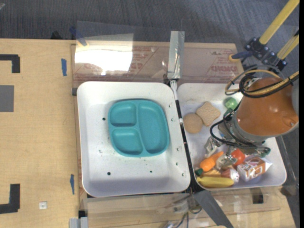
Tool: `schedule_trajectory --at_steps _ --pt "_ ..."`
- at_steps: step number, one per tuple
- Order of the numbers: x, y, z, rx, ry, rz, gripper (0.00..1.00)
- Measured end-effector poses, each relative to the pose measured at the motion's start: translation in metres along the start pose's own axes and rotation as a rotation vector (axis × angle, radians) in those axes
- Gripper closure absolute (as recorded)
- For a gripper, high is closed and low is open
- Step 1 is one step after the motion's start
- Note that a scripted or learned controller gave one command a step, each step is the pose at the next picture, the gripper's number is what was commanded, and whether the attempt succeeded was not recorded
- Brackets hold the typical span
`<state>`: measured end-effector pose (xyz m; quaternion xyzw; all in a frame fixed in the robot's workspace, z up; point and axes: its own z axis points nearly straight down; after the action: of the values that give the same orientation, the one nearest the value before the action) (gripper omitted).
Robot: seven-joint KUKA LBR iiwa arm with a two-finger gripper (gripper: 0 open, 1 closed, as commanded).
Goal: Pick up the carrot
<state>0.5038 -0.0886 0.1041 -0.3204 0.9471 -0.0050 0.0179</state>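
- Carrot [207, 164] lies in the right bin [281, 171], toward its near edge, an orange piece with a green tip, just left of the tool [227, 159].
- Whether the tool is released or clenched I cannot tell: the wrist and its orange band [263, 109] hang over it, and only bits of metal show beneath.
- Whether the tool touches the carrot is also hard to make out; they sit very close together.
- Black cables [219, 129] loop down the left side of the arm and cross over part of the bin floor.
- A yellow banana [216, 182] lies along the near wall of the right bin, just below the carrot.
- A red-and-white carton [252, 170] lies tilted to the right of the carrot, and a red object [237, 155] beside it is partly covered by the arm.
- Two tan biscuit-like pieces [200, 117] rest near the middle of the right bin, one round and one squarish, touching each other.
- A green object [231, 102] is half hidden behind the arm, too cut off to name.
- The left bin [90, 141] holds a teal divided plate [138, 127], well apart from the carrot.
- Both bins sit on the bench [33, 127].
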Motion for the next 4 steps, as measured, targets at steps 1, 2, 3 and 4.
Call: schedule_trajectory --at_steps 1,2,3,4 --pt "0.0028 0.0001 0.0107 -0.005 0.010 0.059 1.00" --pt "0.0051 0.0016 0.0107 -0.004 0.008 0.119 1.00" --pt "0.0070 0.0018 0.0107 -0.005 0.006 0.146 1.00" --pt "0.0057 0.0006 0.0108 -0.003 0.006 0.058 1.00"
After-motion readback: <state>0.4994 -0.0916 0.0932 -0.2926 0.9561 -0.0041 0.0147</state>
